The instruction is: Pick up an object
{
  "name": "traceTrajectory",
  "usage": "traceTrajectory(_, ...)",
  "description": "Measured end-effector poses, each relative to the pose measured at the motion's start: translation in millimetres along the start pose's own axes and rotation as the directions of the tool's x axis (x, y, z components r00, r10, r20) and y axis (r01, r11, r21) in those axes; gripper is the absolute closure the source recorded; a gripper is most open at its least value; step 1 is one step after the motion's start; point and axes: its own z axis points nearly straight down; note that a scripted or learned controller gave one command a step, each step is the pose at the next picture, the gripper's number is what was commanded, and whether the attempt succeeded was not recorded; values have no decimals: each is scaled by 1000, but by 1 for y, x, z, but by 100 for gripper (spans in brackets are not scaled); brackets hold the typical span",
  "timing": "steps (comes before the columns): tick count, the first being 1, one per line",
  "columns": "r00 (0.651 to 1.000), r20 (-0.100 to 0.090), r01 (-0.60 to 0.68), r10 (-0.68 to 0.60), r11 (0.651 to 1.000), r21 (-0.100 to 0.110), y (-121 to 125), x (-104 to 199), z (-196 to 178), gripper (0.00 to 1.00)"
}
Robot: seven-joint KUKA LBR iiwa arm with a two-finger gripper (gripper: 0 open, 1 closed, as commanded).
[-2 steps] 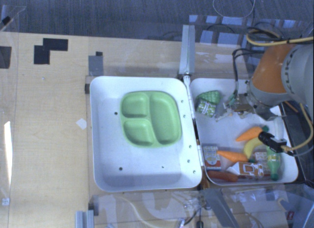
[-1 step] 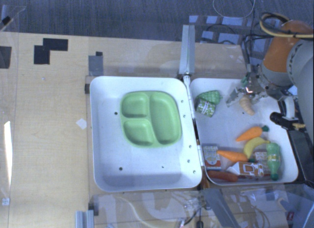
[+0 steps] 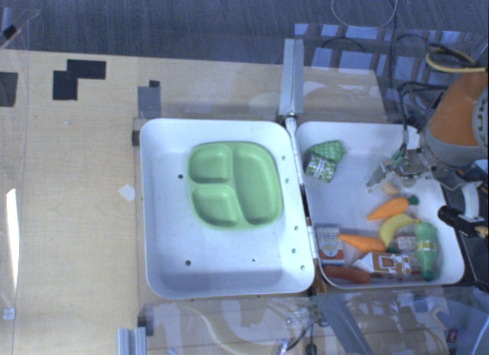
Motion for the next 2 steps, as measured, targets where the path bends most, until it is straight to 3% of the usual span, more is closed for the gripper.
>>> traceTrajectory(1, 1000, 2, 2, -2, 1000, -9, 3, 1, -13, 100)
traceTrajectory(2, 980, 1, -199, 199, 980, 1, 17, 44, -156, 100)
